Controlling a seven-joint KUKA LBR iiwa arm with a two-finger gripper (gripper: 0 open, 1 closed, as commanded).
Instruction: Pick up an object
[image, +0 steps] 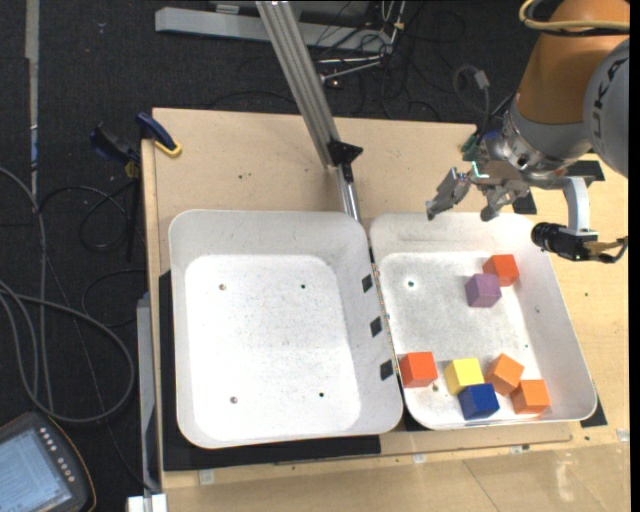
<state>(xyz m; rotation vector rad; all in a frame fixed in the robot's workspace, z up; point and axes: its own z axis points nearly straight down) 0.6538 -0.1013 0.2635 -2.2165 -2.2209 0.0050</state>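
Note:
My gripper hangs above the far rim of the right bin, its two dark fingers spread apart with nothing between them. Inside that bin lie a purple cube and an orange cube near the far side. Along the near side sit an orange cube, a yellow cube, a blue cube and two more orange cubes. All blocks lie apart from the gripper.
The left bin sits beside the right one, joined by black clips at the shared edge. A slanted metal pole crosses above the bench at the back. A blue-and-yellow clamp grips the bench's far left corner.

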